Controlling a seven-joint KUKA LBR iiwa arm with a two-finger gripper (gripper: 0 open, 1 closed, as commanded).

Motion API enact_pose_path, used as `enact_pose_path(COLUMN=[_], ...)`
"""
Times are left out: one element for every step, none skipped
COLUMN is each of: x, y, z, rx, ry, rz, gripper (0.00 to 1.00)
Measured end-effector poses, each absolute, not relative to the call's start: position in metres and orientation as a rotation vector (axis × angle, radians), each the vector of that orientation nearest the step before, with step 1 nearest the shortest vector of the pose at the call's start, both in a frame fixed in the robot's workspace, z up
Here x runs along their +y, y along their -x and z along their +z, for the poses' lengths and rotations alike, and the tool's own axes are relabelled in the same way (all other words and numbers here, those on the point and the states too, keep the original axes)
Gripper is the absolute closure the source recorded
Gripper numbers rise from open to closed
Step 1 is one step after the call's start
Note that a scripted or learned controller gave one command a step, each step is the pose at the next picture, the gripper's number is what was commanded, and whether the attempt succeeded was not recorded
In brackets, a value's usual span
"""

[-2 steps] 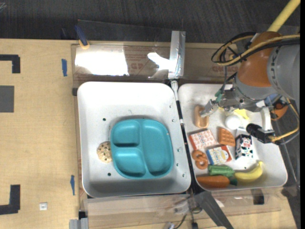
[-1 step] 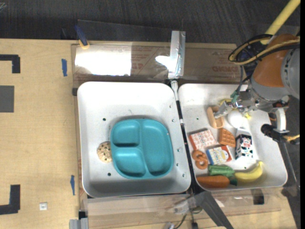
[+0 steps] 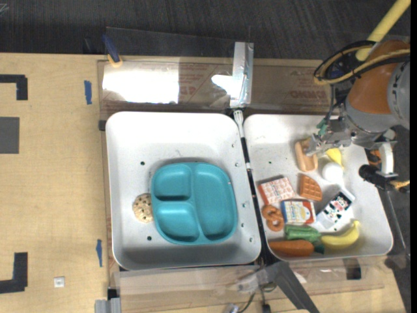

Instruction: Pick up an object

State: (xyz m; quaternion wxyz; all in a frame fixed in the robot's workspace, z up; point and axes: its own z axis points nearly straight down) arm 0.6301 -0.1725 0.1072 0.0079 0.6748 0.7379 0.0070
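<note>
We log a tan, rounded bread-like piece (image 3: 304,156) at the right bin's (image 3: 374,204) upper middle, beside a ridged waffle (image 3: 311,188). The gripper (image 3: 324,137) hovers just at it; we cannot tell its opening. Glossy teal divided plate (image 3: 193,201) fills the left bin (image 3: 124,175)

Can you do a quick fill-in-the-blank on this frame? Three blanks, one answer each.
1. The teal divided tray lies in the ____ bin as the camera sees it.
2. The cookie lies just to the ____ of that tray in the picture.
3. The banana lies near the ____ corner of the right bin in the picture.

Missing words: left; left; bottom right
</note>
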Motion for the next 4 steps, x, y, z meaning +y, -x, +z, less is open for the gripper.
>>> enact_pose_path(x=[-0.172, -0.213, -0.184, -0.152], y=[-0.63, -0.659, -0.662, -0.657], z=[0.106, 0.299, 0.167, 0.106], rx=[2.308, 2.378, 2.258, 2.439], ry=[-2.111, -2.033, -2.198, -1.948], rz=[0.02, 0.008, -0.008, 0.017], gripper=[0.0, 0.0, 0.0, 0.0])
